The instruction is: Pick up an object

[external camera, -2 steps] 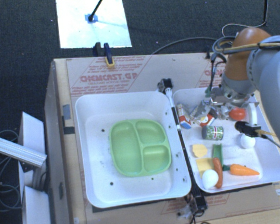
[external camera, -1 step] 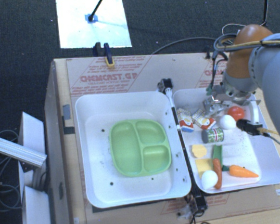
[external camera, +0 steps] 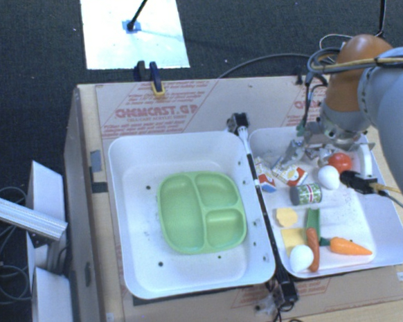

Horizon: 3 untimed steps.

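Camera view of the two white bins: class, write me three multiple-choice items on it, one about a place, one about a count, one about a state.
1. Where does the green divided plate lie?
A. in the left bin
B. in the right bin
C. on the cardboard

2. How many white eggs lie in the right bin?
A. none
B. two
C. four

3. How does the small can rest?
A. upright
B. on its side
C. on the green plate

Answers: 1 A, the plate sits alone in the left bin. 2 B, one egg is beside the can and one is near the front wall. 3 B, its length runs along the bin floor.
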Available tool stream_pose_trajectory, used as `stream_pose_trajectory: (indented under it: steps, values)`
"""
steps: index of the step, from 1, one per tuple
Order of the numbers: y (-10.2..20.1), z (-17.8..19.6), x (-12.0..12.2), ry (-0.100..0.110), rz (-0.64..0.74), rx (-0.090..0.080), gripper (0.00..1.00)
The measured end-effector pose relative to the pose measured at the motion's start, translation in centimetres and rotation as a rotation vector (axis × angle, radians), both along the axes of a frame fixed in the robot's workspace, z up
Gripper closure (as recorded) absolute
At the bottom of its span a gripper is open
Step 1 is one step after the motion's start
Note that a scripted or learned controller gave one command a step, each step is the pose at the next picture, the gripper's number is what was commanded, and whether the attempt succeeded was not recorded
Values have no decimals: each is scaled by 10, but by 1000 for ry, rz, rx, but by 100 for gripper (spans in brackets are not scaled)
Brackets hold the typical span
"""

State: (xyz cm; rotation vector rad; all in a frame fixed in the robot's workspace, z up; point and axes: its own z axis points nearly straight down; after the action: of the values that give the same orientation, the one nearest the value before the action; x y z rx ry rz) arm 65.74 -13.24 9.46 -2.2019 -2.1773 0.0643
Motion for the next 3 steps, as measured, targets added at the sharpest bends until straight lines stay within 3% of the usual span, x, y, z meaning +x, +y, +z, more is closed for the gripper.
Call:
stream_pose_trajectory:
  steps: [1, 2, 3]
  values:
    - [-2, -9, 2, -14, -1, -2, 0]
    - [8, -10, 2, -16, -3, -13, 0]
    - [8, -10, 2, -16, -2, -13, 0]
